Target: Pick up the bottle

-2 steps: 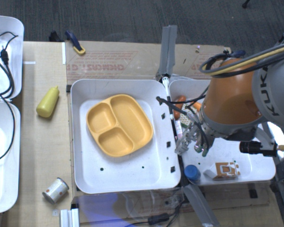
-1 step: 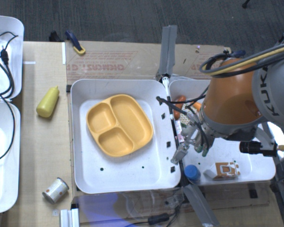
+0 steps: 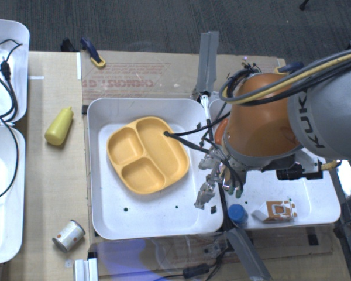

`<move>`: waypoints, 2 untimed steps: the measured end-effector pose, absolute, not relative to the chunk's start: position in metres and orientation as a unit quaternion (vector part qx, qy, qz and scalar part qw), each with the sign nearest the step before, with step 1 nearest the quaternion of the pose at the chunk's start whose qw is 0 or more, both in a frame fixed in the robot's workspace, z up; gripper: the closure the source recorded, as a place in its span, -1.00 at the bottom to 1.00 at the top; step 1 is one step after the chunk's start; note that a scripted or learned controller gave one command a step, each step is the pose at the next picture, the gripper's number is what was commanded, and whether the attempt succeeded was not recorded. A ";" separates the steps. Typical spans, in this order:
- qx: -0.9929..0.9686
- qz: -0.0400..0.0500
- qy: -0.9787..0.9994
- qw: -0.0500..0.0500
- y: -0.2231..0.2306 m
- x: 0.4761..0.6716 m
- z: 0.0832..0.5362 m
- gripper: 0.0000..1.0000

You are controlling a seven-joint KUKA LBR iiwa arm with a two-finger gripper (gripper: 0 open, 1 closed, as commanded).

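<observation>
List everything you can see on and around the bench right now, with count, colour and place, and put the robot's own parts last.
bottle: 1, yellow, lying on the cardboard left of the left bin, outside both bins
divided plate: 1, yellow-orange, three compartments, inside the left bin
left bin: 1, white, centre of the bench
right bin: 1, white, partly under the arm
can: 1, silver, lying near the left bin's lower left corner
blue cap: 1, blue, near the wall between the two bins
small carton: 1, white and orange, in the right bin
clamp: 1, blue and yellow, at the cardboard's top edge
arm: 1, grey with orange band, from the right
gripper: 1, over the left bin's right side
</observation>
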State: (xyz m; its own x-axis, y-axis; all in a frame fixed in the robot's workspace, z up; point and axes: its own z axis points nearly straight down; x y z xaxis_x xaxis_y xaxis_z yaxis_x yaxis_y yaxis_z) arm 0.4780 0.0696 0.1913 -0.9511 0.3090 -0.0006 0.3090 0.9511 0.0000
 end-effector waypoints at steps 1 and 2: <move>0.154 0.000 0.988 0.001 0.063 0.479 0.271 -1.00; 0.108 0.000 0.994 -0.001 0.100 0.477 0.118 -1.00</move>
State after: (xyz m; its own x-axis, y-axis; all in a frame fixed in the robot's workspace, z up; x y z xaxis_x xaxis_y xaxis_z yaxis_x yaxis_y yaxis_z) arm 0.4770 0.1002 0.1184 -0.9768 0.2142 0.0026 0.2142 0.9768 -0.0009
